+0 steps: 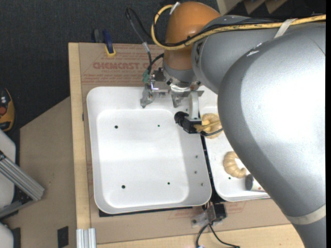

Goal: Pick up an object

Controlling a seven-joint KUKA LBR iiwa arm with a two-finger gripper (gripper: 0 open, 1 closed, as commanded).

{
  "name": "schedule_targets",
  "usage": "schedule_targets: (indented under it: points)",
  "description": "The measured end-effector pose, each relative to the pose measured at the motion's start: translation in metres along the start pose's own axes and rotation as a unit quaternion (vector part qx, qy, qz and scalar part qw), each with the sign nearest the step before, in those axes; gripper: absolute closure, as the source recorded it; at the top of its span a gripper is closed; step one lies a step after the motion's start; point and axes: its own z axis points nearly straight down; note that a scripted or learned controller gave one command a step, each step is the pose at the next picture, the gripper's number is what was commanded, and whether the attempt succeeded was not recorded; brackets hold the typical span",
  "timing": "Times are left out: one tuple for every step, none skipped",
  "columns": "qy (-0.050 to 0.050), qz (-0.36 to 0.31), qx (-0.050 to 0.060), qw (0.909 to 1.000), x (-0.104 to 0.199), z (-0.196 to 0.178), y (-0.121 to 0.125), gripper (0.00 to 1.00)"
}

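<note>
Nearest the camera, the front edge of the bench [150, 223] carries the two white bins side by side. The left bin [139, 159] lies in front of the jaws, with four small dark dots showing on its floor. The right bin [223, 189] lies to the view's right of the jaws and is largely covered by the grey arm [274, 102]. In it, a pale tan curled object [234, 165] rests well in front of the jaws and to their right, close to the bin's left wall. A second tan curled object [211, 123] lies farther back, near the jaws on their right side, partly hidden by robot hardware. Both objects are apart from the gripper and neither is held. The gripper [149, 94] hangs over the far rim of the left bin, toward its far right corner. How the jaws stand cannot be told from this angle. Beyond the jaws and to their left, a blue and yellow clamp [108, 42] sits at the far edge of the bench.
</note>
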Motion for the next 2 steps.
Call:
schedule_targets:
  points:
    - [0.0, -0.002, 0.0, 1.0, 0.106, 0.042, -0.032, 0.0]
    - [-0.001, 0.002, -0.002, 1.0, 0.1, 0.028, -0.029, 1.0]
